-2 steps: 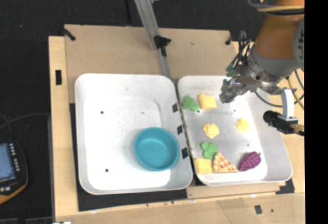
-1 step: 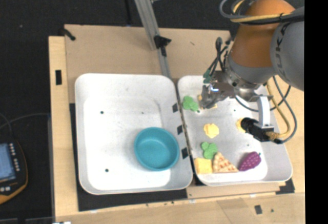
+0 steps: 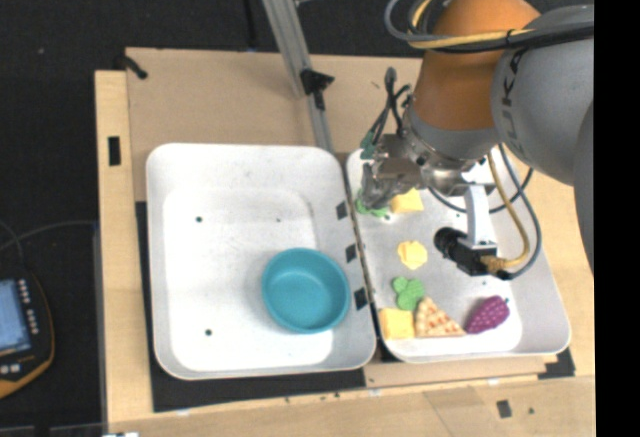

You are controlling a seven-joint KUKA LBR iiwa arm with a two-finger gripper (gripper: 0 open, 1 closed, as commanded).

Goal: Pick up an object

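Observation:
My gripper (image 3: 374, 193) hangs over the far left corner of the right bin (image 3: 545, 310), pointing down. A small green piece (image 3: 377, 211) lies right under its tip, against the bin's left wall. A yellow wedge (image 3: 408, 201) sits just to the right of the gripper. Nearer the front of this bin lie a yellow lump (image 3: 412, 253), a green toy (image 3: 407, 291), a yellow block (image 3: 397, 325), a pizza slice (image 3: 436, 319) and purple grapes (image 3: 487, 314). Whether the gripper touches the green piece cannot be told.
The left bin (image 3: 200, 185) holds a blue bowl (image 3: 304, 289) near its front right corner. A grey metal post (image 3: 285, 20) slants up behind the bins. The arm's bulk covers the far right part of the right bin.

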